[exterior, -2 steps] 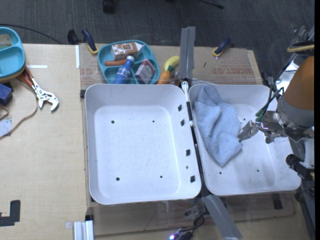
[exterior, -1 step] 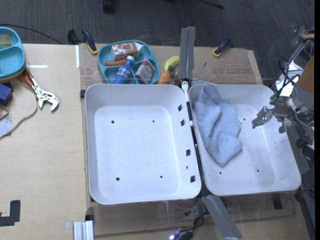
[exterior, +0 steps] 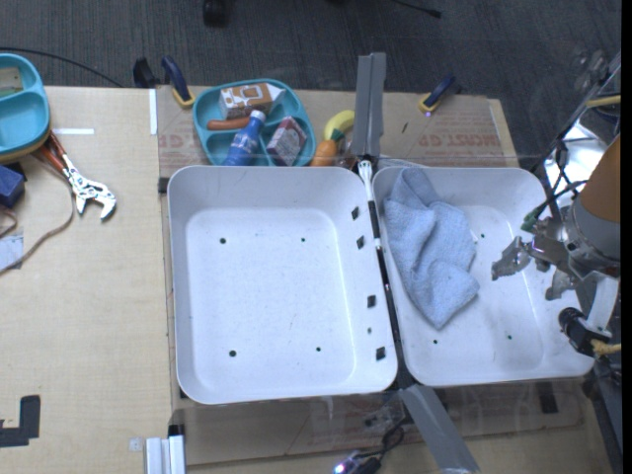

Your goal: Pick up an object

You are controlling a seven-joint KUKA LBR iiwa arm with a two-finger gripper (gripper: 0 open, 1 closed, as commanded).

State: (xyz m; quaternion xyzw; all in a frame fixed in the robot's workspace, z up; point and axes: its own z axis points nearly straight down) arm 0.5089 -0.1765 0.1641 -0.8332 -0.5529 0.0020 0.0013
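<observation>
Cloth: pale blue towelling, a crumpled cloth (exterior: 428, 248) lying in the right bin (exterior: 494, 358), toward its left wall and upper half, right of centre in the frame
Likely handling: light, soft and limp by the look of it; it should sag and drape once lifted, and the pile looks unlikely to slip from a firm pinch
Folds: bunched at the top, with a thicker rounded lobe at the lower end, near the middle of the bin floor
Where to grip: a raised ridge or that lower lobe seems the best bite, since a flat single layer could slide out between the fingers
Gripper: the gripper (exterior: 515, 257) sits at the right of the frame, over the right bin's floor, beside the cloth's right edge and apart from it
Fingers: metal fingers point toward the left; how far they are spread I cannot tell from this slant, and nothing is seen between them
Arm pose: the wrist comes in low from the right edge, tilted across the bin's right wall, cables trailing above it
Left bin: the left bin (exterior: 188, 265) is bare white floor
Beyond the bins: a teal tray (exterior: 202, 117) of small items at upper centre, a wrench (exterior: 87, 192) at upper left
</observation>
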